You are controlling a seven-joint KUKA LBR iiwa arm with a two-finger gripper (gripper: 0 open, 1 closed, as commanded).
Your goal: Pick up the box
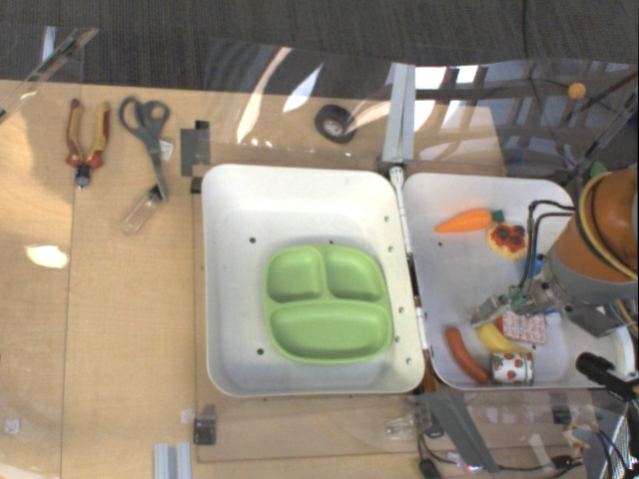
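The box [525, 327], small with a pink-and-white pattern, lies flat in the right bin [439, 198], directly beneath the gripper [514, 307], which hangs low over it; whether its jaws are open or shut cannot be told. Just on the near side of the jaws a yellow banana [496, 339] touches the box, with a white printed cup [511, 369] beyond that and a red sausage [465, 354] to their left. A carrot [464, 222] and a pizza slice [507, 239] lie well off on the far side. This crowding likely explains the steep approach from above. The left bin [230, 267] holds a green divided plate [327, 302]; on the wooden bench [100, 317] rest pliers [84, 140], scissors [150, 138] and a tape roll [335, 122].
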